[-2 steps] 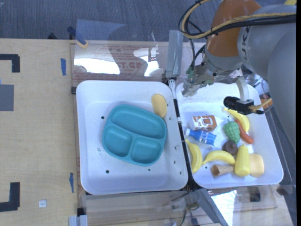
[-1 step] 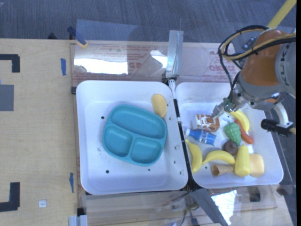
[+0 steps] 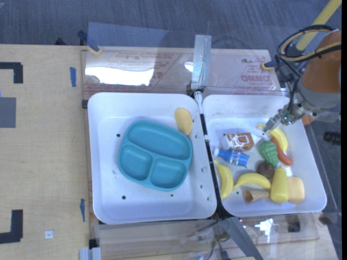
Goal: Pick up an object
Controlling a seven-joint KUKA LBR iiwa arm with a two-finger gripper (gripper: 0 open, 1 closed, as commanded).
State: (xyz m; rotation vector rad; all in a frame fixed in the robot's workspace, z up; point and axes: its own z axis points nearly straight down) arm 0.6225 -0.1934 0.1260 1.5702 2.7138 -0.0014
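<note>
A curved yellow plastic banana lies tilted near the right bin's far right side. Its lower end touches an orange plastic carrot.

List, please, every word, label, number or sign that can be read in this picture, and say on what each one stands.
Clear panel behind the bins: red print at its right end, mirrored and blurred; unreadable.
Same panel, left part: fainter red print, washed out by glare; unreadable.
Small orange and white carton in the right bin: a printed picture, any words too small to read.
No text reads with certainty.
</note>
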